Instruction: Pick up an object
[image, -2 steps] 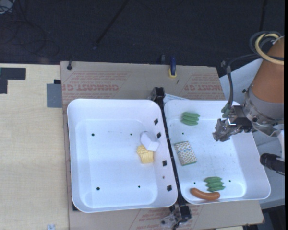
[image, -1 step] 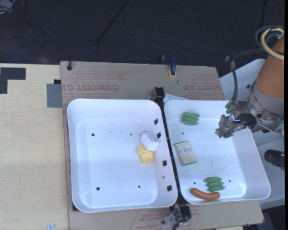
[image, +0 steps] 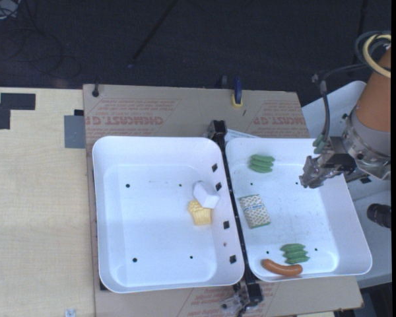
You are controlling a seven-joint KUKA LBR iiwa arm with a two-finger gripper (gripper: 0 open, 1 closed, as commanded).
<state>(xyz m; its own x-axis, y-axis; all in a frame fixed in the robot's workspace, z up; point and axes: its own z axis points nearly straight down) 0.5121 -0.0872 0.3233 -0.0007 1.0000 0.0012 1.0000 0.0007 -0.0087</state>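
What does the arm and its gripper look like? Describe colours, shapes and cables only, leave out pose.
The arm is a thick rounded column with an orange band above a grey wrist ring. Below it sits a light grey metal flange. The gripper is small, dark grey metal, angular and blurred, so its detail is unclear. A thin dark cable curves down beside the arm, and a pale looped hose sits by the orange band.

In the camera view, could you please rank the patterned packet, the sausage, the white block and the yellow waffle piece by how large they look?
1. Patterned packet
2. Sausage
3. Yellow waffle piece and white block: they look too alike to rank, and they overlap.
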